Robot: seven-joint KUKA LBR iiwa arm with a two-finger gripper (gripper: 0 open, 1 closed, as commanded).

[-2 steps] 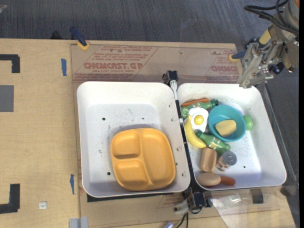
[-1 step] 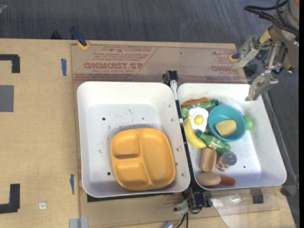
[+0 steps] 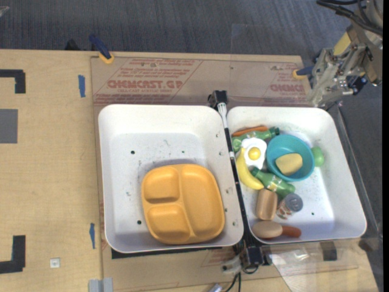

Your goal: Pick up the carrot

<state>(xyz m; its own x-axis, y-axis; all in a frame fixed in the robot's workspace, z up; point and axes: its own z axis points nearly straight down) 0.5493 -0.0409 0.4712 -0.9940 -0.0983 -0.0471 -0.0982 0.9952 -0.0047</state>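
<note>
The carrot (image 3: pixel 249 129) is a thin orange stick with a green top. It lies flat at the back left of the right bin (image 3: pixel 340 163), just behind a fried-egg toy (image 3: pixel 254 152). My gripper (image 3: pixel 328 84) hangs beyond the bin's back right corner, over the bench, well to the right of the carrot and apart from it. Nothing shows between its fingers.
The right bin also holds a banana (image 3: pixel 244 174), a teal bowl (image 3: pixel 304 149) with a yellow lump inside, green pieces, a brown cylinder (image 3: pixel 265 203), a small can (image 3: pixel 292 204), a tan oval piece (image 3: pixel 267 229) and a red sausage (image 3: pixel 290 230). A yellow divided plate (image 3: pixel 182 202) lies in the left bin (image 3: pixel 121 163).
</note>
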